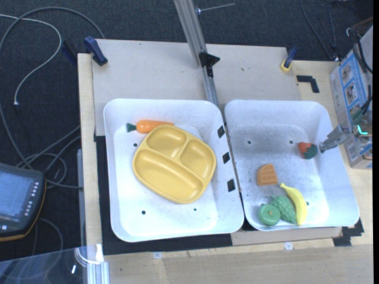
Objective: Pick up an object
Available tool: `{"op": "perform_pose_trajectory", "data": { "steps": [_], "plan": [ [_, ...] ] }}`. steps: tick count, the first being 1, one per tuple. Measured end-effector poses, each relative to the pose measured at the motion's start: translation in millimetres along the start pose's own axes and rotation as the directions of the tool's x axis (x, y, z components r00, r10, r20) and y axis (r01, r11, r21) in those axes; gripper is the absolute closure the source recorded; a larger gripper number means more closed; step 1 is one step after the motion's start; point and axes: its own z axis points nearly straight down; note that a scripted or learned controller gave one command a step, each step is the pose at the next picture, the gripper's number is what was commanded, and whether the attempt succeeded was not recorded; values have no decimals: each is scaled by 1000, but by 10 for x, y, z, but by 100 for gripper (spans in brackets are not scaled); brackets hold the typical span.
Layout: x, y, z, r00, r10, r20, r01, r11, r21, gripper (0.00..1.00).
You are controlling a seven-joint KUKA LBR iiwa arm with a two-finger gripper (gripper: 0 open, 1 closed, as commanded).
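Two white bins sit side by side on a beige bench. Left bin [118,218]: yellow divided plate [174,164], toy carrot [149,125] at its upper edge. Right bin [337,188]: waffle piece [267,175], banana [295,202], green items [276,210], small red-orange toy [307,150]. Gripper [325,146] is just beside that toy; jaw state cannot be determined.

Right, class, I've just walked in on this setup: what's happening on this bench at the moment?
A robot arm reaches in from the right, its tool right beside a small red and green toy near the right bin's far side. Nothing is lifted yet. A waffle piece, banana, green bumpy vegetable and round green piece lie toward that bin's near edge. In the left bin a carrot rests by a yellow divided plate.
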Motion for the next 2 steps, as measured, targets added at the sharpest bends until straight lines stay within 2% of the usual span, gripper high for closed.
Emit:
{"op": "perform_pose_trajectory", "data": {
  "steps": [2],
  "plan": [
    [7, 179, 1104, 1000, 1, -2, -1, 1000, 6, 0]
  ]
}}
